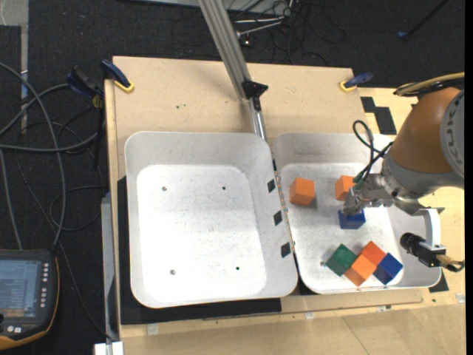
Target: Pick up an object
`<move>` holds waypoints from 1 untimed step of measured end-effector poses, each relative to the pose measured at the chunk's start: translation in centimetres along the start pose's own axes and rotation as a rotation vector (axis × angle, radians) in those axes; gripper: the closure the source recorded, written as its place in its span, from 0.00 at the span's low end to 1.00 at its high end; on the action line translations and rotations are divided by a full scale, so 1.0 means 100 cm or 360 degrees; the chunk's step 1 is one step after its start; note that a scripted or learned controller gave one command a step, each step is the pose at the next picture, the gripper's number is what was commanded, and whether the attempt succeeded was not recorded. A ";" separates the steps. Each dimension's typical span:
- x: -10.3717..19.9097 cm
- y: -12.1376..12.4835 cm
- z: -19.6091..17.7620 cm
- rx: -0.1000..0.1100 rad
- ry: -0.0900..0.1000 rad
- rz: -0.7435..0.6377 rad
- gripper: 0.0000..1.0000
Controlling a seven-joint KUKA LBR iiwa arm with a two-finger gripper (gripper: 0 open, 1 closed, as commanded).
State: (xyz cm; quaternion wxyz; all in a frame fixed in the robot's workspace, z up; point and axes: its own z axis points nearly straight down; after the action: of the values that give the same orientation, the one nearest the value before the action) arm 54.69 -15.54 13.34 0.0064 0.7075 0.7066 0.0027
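Apparently the gripper sits directly atop a blue block.

A pale wooden worktop is sitting on dark carpet, with black cables trailing across the floor at left.

Two matt white speckled plastic bins sit on a pale, rough particle-board bench under a brushed metal rail.

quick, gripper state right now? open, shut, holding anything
Gripper: down in the right white bin, right over a small blue cube; whether it is open, shut or gripping the cube cannot be told from this view.
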 end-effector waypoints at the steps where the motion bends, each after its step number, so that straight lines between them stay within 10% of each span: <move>1: 0.001 -0.008 -0.053 0.0011 0.0006 -0.0005 1.00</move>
State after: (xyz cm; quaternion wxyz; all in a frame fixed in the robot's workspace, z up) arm 53.85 -15.39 18.64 0.0026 0.7065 0.7077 0.0015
